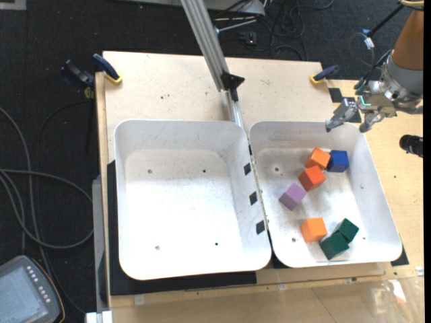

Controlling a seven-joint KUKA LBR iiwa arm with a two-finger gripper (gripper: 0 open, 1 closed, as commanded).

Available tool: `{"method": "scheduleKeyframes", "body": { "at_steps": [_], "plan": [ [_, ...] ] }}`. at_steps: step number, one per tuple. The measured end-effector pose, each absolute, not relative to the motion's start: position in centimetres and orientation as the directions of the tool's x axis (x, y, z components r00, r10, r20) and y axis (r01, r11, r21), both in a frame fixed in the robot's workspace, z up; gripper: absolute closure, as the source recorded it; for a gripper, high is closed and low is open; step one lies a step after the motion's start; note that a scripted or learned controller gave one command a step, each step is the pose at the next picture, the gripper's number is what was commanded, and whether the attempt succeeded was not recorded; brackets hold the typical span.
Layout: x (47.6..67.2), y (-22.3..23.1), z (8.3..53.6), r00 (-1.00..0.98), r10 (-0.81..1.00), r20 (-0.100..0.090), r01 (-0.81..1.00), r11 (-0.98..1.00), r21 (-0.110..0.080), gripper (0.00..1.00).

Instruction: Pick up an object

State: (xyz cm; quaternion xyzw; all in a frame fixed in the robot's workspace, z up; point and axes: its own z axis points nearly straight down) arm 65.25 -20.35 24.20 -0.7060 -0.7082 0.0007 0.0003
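So nearest to us in the right bin (377,180), down by its near right corner, we've got two dark green blocks: one at (334,245) and the other (348,229) just behind it, touching or close to it. Right next to them on the left sits an orange block (313,229). Moving back toward the middle of that bin there's a purple block (293,196), tilted diamond-wise, and just behind it a darker orange-red block (312,177) that looks like it's touching the purple one's corner. Further back we see another orange block (318,158) with a blue block (338,161) tucked against its right side. So all seven blocks are in the right bin, mostly along its right half.

The left bin (135,147) sits edge to edge with it on the wooden bench (168,86).

At the far right corner of the right bin, the gripper (351,118) hovers above the rim, well apart from every block. We see its two fingers spread wide with nothing between them. The orange band of the arm (411,39) shows up behind it. Farther back, a grey metal pole (205,36) slants across the bench, and blue-and-yellow clamps (106,68) grip the far corners.
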Motion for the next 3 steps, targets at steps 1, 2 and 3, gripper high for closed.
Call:
{"method": "scheduleKeyframes", "body": {
  "at_steps": [1, 2, 3],
  "plan": [
    [64.7, -21.0, 19.5, 0.001, 1.0, 0.0, 1.0, -0.001, -0.004, 0.0],
    [64.4, -20.7, 15.1, 0.0, 1.0, 0.0, 1.0, 0.0, -0.004, 0.0],
    [64.9, -20.9, 12.2, 0.0, 1.0, -0.007, 1.0, 0.0, 0.016, 0.0]
  ]
}}
